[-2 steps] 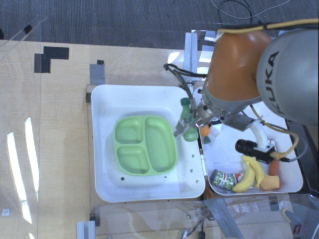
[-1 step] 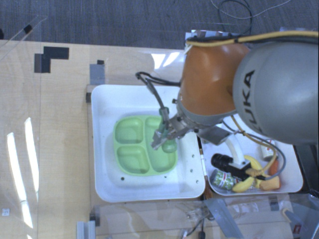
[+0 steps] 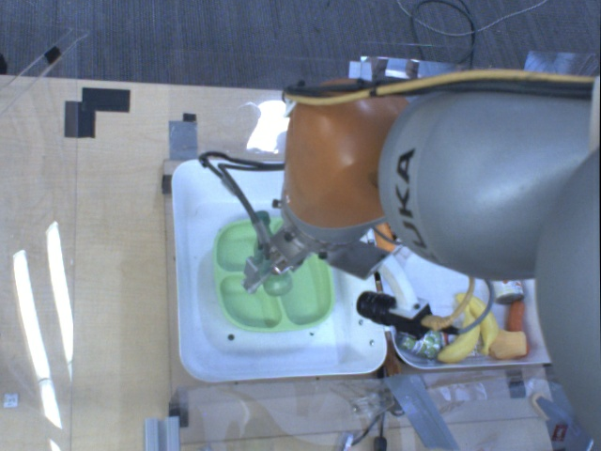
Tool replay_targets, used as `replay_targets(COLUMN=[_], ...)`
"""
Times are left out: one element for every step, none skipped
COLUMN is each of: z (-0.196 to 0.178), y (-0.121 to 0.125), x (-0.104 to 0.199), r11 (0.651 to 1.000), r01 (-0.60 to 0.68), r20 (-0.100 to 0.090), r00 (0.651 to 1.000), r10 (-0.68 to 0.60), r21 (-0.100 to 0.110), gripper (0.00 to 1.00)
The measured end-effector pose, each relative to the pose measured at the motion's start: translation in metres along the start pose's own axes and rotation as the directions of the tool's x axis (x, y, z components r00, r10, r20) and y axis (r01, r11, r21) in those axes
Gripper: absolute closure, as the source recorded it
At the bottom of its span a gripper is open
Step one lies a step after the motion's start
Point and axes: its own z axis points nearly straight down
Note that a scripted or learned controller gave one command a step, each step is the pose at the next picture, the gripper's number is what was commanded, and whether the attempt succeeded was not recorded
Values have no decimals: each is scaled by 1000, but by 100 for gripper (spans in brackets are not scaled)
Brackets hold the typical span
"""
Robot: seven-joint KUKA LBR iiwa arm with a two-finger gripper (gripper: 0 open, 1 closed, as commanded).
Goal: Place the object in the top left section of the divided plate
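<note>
**Here: end effector low over the green divided plate**

A pale green divided plate [image 3: 282, 299] is seen in the left white bin [image 3: 202, 346], its sections shallow and rounded. The end effector [image 3: 266, 272] is positioned over the plate's middle; whether its fingers are apart or together cannot be told. A small green rounded object [image 3: 278, 285] is seen just beneath it, on the plate. Bananas [image 3: 467, 332] are seen in the right bin [image 3: 535, 350].

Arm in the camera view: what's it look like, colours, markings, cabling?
Grey KUKA arm with black lettering on the shell, a glossy orange band above the wrist, and a metallic grey gripper. A yellow cable runs along the top; black cables loop toward the gripper.
</note>
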Motion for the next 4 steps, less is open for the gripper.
replay_targets(z=[-5, 0, -18, -7], y=[-16, 12, 24, 5], x=[-23, 16, -31, -66], r11=[988, 999, 1000, 1000], r01=[-154, 53, 3, -30], r20=[0, 0, 2, 1], r00=[988, 999, 1000, 1000], r10=[154, -53, -3, 30], r21=[0, 0, -3, -1], gripper=[100, 100, 100, 100])
